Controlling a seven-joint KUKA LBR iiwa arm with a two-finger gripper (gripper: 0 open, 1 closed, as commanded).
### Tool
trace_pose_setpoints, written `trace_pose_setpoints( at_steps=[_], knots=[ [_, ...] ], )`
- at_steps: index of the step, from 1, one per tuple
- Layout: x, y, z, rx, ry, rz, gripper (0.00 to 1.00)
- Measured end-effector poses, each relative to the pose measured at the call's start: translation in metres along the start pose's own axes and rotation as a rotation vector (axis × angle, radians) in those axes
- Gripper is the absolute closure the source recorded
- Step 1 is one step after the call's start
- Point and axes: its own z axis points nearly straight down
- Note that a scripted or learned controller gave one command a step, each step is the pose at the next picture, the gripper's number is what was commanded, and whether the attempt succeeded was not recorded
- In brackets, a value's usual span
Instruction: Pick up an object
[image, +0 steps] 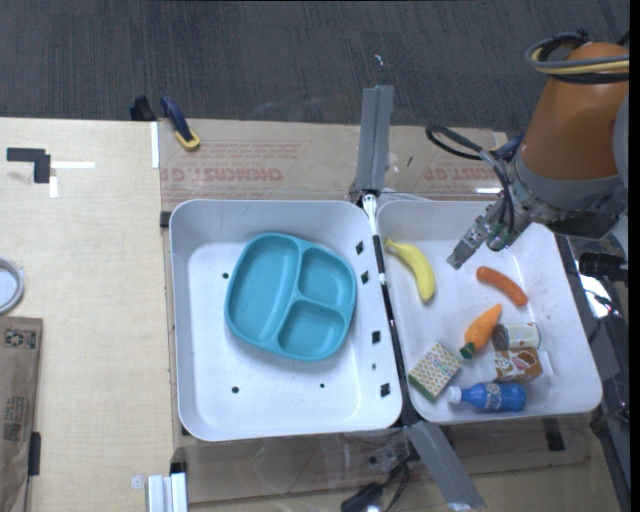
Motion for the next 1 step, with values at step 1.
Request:
trace_pose_setpoints(
  at_steps=[1],
  knots=[
    [-0.0542, -0.0244, -0.0417, 0.0, -0.001, -0.053, 1.0]
  ],
)
